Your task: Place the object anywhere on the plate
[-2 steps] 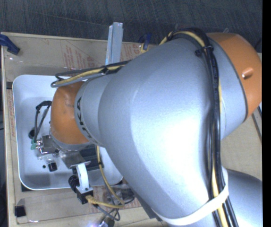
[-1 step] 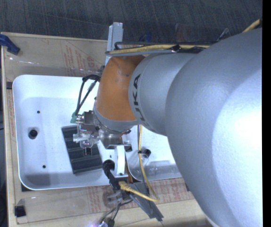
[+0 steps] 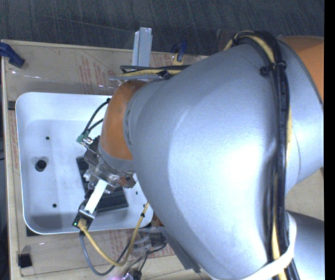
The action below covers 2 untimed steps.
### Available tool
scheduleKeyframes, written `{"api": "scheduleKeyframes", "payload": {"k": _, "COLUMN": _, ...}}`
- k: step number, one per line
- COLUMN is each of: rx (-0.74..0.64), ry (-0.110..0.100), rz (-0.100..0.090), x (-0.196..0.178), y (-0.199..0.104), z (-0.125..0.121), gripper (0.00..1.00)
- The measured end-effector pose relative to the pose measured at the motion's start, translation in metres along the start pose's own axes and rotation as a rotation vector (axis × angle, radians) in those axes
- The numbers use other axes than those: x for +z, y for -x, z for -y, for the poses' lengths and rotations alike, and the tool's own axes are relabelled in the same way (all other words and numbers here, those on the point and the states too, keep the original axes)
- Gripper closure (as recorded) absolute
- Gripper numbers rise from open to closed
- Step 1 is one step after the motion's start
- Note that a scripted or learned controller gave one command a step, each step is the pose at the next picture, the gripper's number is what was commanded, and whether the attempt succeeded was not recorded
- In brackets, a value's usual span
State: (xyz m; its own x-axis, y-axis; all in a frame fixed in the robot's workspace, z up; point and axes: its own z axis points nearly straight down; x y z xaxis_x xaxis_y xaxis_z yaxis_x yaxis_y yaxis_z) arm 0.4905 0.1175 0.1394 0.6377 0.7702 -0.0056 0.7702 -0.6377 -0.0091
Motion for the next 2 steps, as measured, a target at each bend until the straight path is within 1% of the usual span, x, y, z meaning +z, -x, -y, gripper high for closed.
{"api": "scheduleKeyframes", "payload": {"k": 1, "rx": -0.136, "ry": 0.005, "rz": -0.004, "x": -0.052, "y": 0.024, "z": -0.111, "gripper": 1.0}}
{"api": "scheduleKeyframes", "payload": {"k": 2, "rx": -0.035, "ry": 0.005, "rz": -0.005, "x": -0.053, "y": -0.048, "z": -0.174, "gripper": 1.0}}
